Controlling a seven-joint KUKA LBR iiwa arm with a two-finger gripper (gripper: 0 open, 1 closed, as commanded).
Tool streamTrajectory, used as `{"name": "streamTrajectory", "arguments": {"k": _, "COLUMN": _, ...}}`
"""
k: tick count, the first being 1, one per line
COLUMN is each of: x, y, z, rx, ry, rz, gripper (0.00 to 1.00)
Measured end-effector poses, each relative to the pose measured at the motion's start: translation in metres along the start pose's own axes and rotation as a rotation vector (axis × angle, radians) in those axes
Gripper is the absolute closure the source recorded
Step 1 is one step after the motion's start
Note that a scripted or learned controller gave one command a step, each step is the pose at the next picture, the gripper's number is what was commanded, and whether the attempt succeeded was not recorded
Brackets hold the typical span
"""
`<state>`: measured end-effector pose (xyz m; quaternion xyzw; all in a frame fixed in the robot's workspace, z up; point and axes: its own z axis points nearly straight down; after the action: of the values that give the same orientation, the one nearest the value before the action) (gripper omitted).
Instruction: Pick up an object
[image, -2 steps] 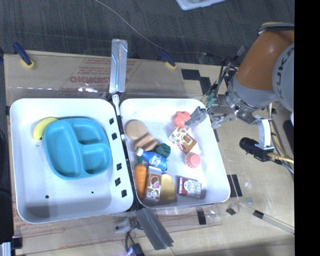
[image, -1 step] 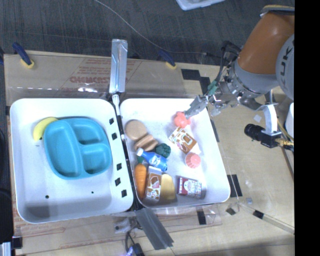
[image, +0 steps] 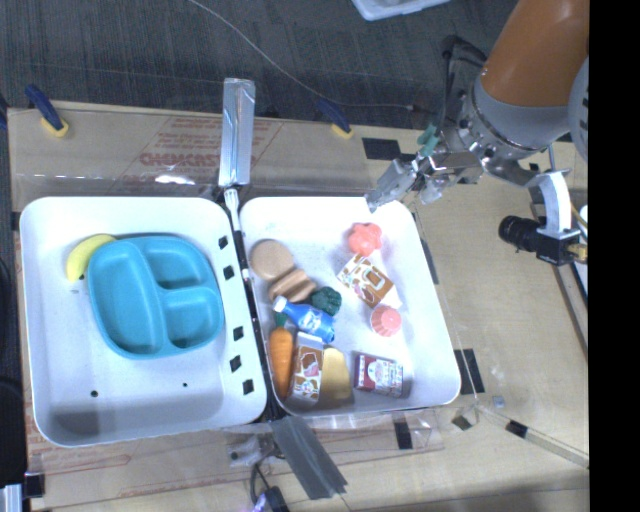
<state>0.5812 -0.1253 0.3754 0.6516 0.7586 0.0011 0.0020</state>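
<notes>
My gripper (image: 405, 192) hangs open above the far right corner of the right bin (image: 432, 330), with nothing between its fingers. Just below it and to its left in the view lies a pink strawberry-like toy (image: 365, 238). Nearer the front are a brown-and-white snack packet (image: 365, 280) and a pink cupcake toy (image: 386, 320). Along the bin's left side lie a round tan bun (image: 270, 260), a dark green broccoli piece (image: 325, 298), a blue packet (image: 308, 320) and an orange carrot (image: 282, 360). A maroon packet (image: 380, 375) lies at the front.
The left bin (image: 50, 380) holds a blue divided tray (image: 155, 295) with a yellow banana (image: 85, 255) at its far left edge. A metal strip (image: 237, 130) stands upright between the bins at the back. Bare bench (image: 520, 350) lies to the right.
</notes>
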Motion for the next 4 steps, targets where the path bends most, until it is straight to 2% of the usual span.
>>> {"name": "streamTrajectory", "arguments": {"k": 1, "x": 0.008, "y": -0.029, "z": 0.185, "rx": 0.018, "ry": 0.005, "rz": 0.035, "gripper": 0.0}}
{"name": "streamTrajectory", "arguments": {"k": 2, "x": 0.029, "y": -0.042, "z": 0.284, "rx": 0.006, "ry": 0.003, "rz": -0.136, "gripper": 0.0}}
{"name": "streamTrajectory", "arguments": {"k": 3, "x": 0.028, "y": -0.042, "z": 0.274, "rx": 0.006, "ry": 0.002, "rz": -0.141, "gripper": 1.0}}
{"name": "streamTrajectory", "arguments": {"k": 4, "x": 0.092, "y": -0.012, "z": 0.154, "rx": -0.002, "ry": 0.001, "rz": -0.223, "gripper": 1.0}}
